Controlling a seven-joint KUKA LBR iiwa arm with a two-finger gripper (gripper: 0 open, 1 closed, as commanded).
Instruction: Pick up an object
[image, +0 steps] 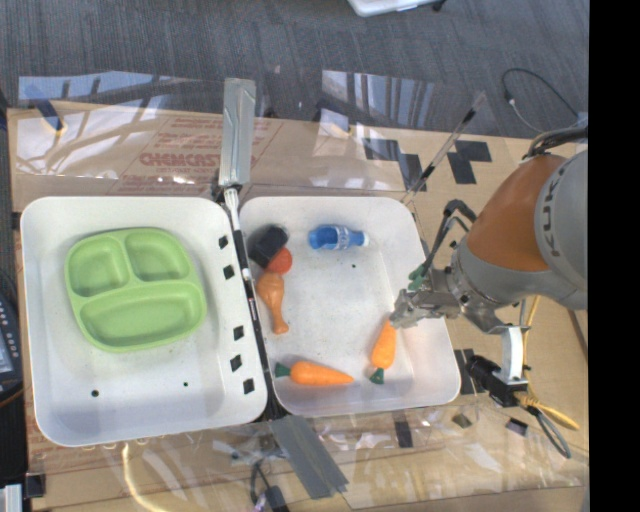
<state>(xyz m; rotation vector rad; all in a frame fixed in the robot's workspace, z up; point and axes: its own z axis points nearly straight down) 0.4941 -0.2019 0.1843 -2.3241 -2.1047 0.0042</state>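
Progress on the task looks small so far: nothing is lifted, and every object lies on the floor of the right bin (300, 205). The gripper (408, 308) is at the right side of this bin, right of the frame's centre, just above the small carrot (383, 348), which lies tilted near the bin's right wall. I cannot tell how the gripper is set, because it is small and dark against the arm (520, 235), and no object shows in it. So the whole grasp and the lift are left to do, in my judgement.

Around it, a larger carrot (318, 375) lies along the lower edge of the same bin. At the bin's left side there is a chicken drumstick toy (272, 298), with a red ball (280, 261) and a black object (267, 241) just above it, all close together. A blue bottle (334, 238) lies near the upper edge. The left bin (60, 400) holds a green divided plate (133, 288).

The small carrot is close to the wall, and this may disturb the descent.
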